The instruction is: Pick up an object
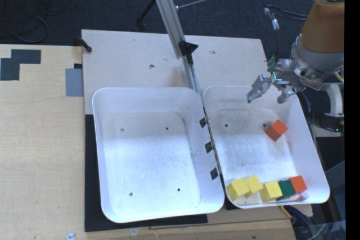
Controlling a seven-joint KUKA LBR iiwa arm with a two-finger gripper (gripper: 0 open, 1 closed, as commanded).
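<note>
right of centre in the frame, an orange cube (276, 130) sits alone on the floor of the right bin (239, 143), tilted so one corner points toward the bin's far rim. it touches nothing else. along the bin's near wall, at the lower right, lies a row of blocks: two yellow blocks (244, 186) touching each other, then a third yellow block (271, 190), a green block (286, 188) and an orange-red block (298, 183), packed close together.

above and just right of the cube, the gripper (271, 90) hangs over the bin's far right corner, its two fingers spread apart with nothing between them. the left finger (258, 88) points down-left over the rim. behind it the arm (323, 31) rises at the upper right edge, orange above a grey wrist.

the left bin (146, 149) fills the lower centre, touching the right bin along a shared edge with black clips (208, 146). a metal rail (169, 14) slants from the top centre down to that joint.
</note>
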